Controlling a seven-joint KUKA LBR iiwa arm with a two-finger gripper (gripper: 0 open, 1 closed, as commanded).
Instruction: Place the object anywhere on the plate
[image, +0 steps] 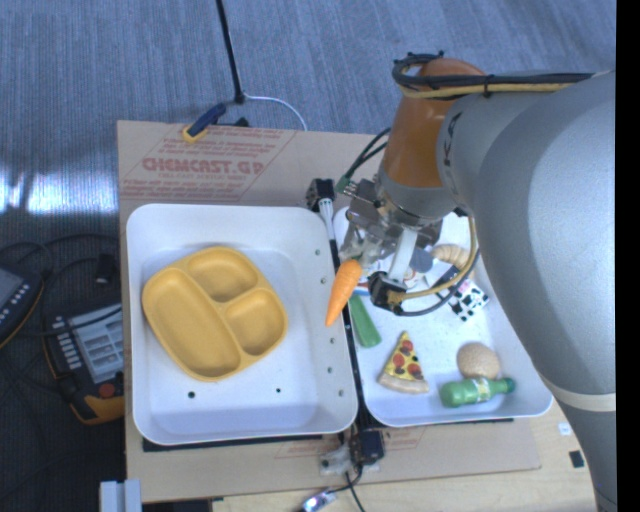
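Observation:
A yellow plate (212, 312) with three compartments lies in the left white bin (290, 400), toward its left side. An orange toy carrot (342, 290) hangs tilted, tip down, over the divide between the two bins. Its thick upper end sits between the fingers of my gripper (362, 258), which is shut on it. The gripper is to the right of the plate, and the carrot's tip is still outside the plate's rim. The grey arm with its orange band reaches in from the upper right and hides the back of the right bin.
The right bin (525, 400) holds a green stick-shaped piece (364, 326), a toy pizza slice (403, 365), a brown bun (478, 358), a green bottle (476, 391), a black-and-white die (468, 299) and a pale object (452, 253). Cables loop under the wrist.

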